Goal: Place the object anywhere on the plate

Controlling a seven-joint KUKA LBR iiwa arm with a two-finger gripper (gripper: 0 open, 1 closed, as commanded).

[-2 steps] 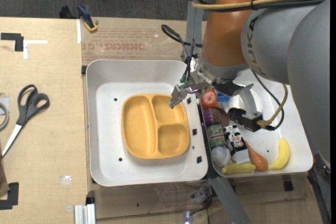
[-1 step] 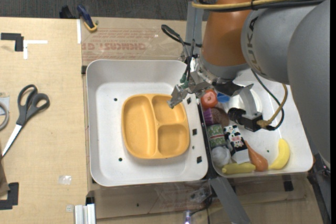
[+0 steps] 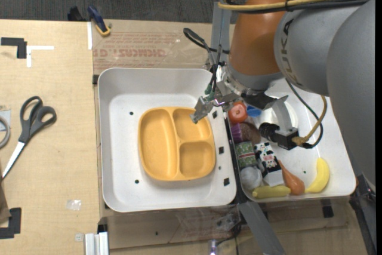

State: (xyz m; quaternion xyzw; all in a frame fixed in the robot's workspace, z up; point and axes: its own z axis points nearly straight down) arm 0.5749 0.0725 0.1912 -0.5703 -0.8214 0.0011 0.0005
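The jaws' state is proving unreadable; they are hovering at the plate's two o'clock rim, no object discernible between them.

A pair of scissors with dark handles lies on the wooden bench well to the left of the left bin, and a blue-handled clamp sits at the far edge of the bench beside a sheet of brown cardboard with red print. In the right bin, a banana lies near the right wall, a carrot-like orange piece just left of it, a yellow piece along the near wall, and a small black-and-white cow-patterned carton sits toward the left side.
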